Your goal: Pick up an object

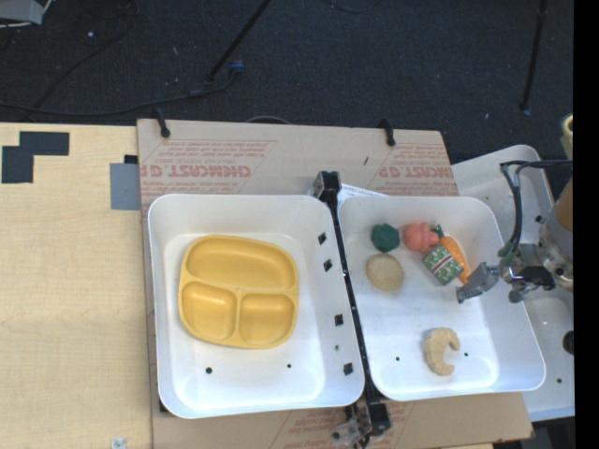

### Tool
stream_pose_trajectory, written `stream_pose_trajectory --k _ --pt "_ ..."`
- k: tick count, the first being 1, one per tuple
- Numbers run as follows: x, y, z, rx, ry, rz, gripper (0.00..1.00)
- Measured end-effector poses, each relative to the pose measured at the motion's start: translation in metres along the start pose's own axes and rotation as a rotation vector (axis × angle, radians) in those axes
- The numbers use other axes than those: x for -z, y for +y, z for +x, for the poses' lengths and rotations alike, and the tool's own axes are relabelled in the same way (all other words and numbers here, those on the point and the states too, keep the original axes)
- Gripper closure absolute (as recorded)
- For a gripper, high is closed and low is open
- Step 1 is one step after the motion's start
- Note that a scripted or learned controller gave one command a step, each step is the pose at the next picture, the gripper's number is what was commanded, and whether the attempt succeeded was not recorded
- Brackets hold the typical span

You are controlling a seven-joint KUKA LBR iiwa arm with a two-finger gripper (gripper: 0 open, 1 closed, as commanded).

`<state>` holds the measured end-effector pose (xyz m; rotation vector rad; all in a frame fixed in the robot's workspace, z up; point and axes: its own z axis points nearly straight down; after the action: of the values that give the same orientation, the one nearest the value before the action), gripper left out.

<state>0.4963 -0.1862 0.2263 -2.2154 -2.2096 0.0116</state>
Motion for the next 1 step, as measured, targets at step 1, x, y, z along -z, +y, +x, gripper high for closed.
stream_pose_trajectory --k 1 --pt "0.0062 0.0026 0.0001 0.003 -0.003 -0.013 0.00"
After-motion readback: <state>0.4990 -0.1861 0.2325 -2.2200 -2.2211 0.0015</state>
